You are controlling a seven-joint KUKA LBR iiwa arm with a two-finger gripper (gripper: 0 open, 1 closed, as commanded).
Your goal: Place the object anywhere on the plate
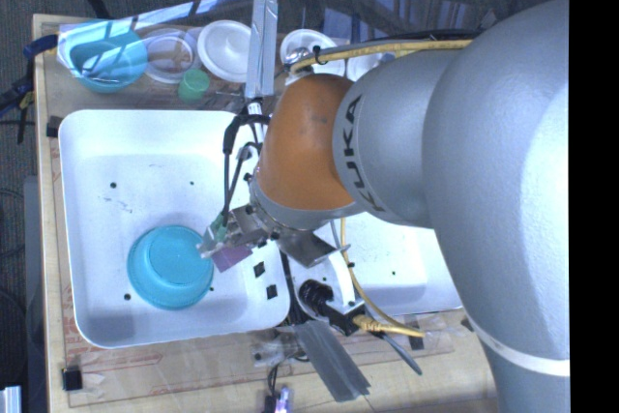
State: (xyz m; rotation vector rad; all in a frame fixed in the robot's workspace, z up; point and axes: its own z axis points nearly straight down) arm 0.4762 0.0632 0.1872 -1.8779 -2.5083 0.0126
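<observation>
Table point(58, 343): wooden top carrying two white bins side by side, with loose dishes along its 12 o'clock edge.
Blue bowl point(102, 56): at the table's 10 o'clock corner, outside the bins, with clear wrap over it.
Clear cup point(169, 53): just beside the blue bowl, at its 3 o'clock.
Green lid point(193, 84): small, near the left bin's 12 o'clock rim.
White bowl point(225, 48): just beside the clear cup, at its 3 o'clock.
Left bin point(106, 169): shallow, white, floor mostly bare.
Plate point(170, 266): round, blue, lying flat in the left bin toward 6 o'clock.
Object point(230, 253): small purple piece at the plate's 3 o'clock edge, right at the tool tip; whether it rests on the plate or is off it cannot be told.
Tool point(228, 239): low over the left bin, just at the plate's 3 o'clock rim; whether it is clenched or released cannot be told, the tip being too cluttered.
Arm point(309, 150): grey with an orange band, reaching in from 3 o'clock and covering most of the right bin.
Right bin point(406, 276): white, partly visible under the arm.
</observation>
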